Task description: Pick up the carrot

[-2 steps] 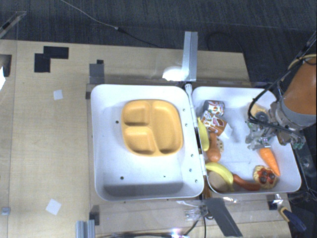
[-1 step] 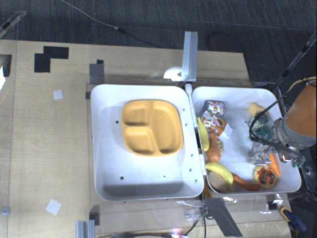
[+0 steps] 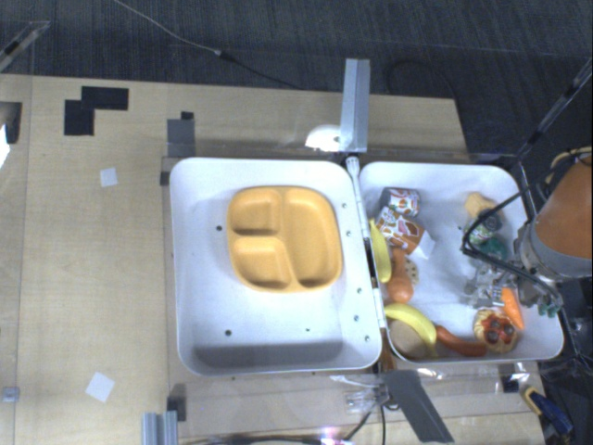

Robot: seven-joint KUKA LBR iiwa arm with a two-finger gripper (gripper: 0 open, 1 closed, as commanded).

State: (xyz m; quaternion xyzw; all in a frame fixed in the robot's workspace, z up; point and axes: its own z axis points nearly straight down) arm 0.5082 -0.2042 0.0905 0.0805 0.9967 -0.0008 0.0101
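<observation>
The carrot (image 3: 511,310) is a small orange piece lying near the front right corner of the right bin (image 3: 445,179). It rests just above a round red and yellow item (image 3: 495,331). My gripper (image 3: 506,291) hangs low over the right side of that bin, right at the carrot's upper end, with the arm's orange band (image 3: 565,221) above it. The gripper's metal parts and cables crowd the carrot, so whether it touches the carrot is unclear.
The left bin (image 3: 199,276) holds a yellow divided plate (image 3: 281,237). In the right bin lie snack packets (image 3: 400,216), a banana (image 3: 413,322), an orange ball (image 3: 399,287), a red sausage (image 3: 458,341) and a beige item (image 3: 479,202).
</observation>
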